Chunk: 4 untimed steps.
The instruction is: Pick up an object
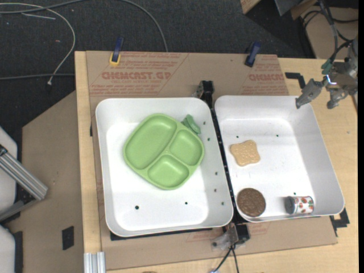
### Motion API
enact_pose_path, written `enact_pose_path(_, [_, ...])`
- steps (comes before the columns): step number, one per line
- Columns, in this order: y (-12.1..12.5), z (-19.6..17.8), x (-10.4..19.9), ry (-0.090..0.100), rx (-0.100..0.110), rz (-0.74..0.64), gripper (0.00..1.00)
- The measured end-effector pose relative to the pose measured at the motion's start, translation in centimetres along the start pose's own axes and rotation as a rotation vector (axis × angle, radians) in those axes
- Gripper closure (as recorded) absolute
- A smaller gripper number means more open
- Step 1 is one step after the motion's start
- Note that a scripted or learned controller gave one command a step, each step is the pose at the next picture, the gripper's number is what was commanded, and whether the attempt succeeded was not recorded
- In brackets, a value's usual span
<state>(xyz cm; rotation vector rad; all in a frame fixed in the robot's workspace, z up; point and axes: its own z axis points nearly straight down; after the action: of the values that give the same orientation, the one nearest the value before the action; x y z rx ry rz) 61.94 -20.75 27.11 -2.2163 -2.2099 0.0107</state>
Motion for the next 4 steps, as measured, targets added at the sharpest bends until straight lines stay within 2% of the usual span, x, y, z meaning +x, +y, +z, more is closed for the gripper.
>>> enact_pose_path(1, [0.2,-0.8,0.1,-0.003,-0.013,-0.004,0.00])
enact_pose_path(3, [0.8,7.8,0.5,-0.001,-0.008,-0.004,0.00])
enact_pose_path(4, [0.3,14.1,0.4,-0.001,-0.005,-0.003,0.00])
